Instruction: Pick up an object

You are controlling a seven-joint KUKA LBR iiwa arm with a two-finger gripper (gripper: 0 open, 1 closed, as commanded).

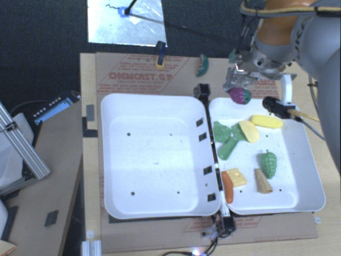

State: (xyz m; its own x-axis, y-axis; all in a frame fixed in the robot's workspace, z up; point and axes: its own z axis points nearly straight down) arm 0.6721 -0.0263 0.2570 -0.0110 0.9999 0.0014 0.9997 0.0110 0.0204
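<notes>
Two shallow white bins sit side by side on my feed, the left bin (154, 159) at 9 o'clock of the bench and the right bin (298, 164) at 3 o'clock. The gripper (237, 83) hangs over the far rim of the right bin, at about 11 o'clock of that bin. A purple toy vegetable (240, 95) with a green patch sits directly under it, touching or nearly touching. I cannot tell from this angle whether the gripper is clenched on it or released.

The other toys lie in the right bin:
- A yellow corn cob (266, 121) is at 12 o'clock.
- A pale yellow piece (249, 131) is just beside it at 11 o'clock.
- A green leafy piece (221, 130) lies at 10 o'clock.
- A green pod (228, 147) lies at 9 o'clock, touching the leafy piece.
- A bumpy green fruit (268, 163) sits near the centre.
- A tan cone (262, 181) sits just beside the fruit at 6 o'clock.
- An orange block (235, 177) lies at 8 o'clock.
- A carrot (228, 188) lies against the rim beside the block.

Outside the bins, at 12 o'clock of the bench, a small green item (203, 64) lies on the cardboard.
</notes>
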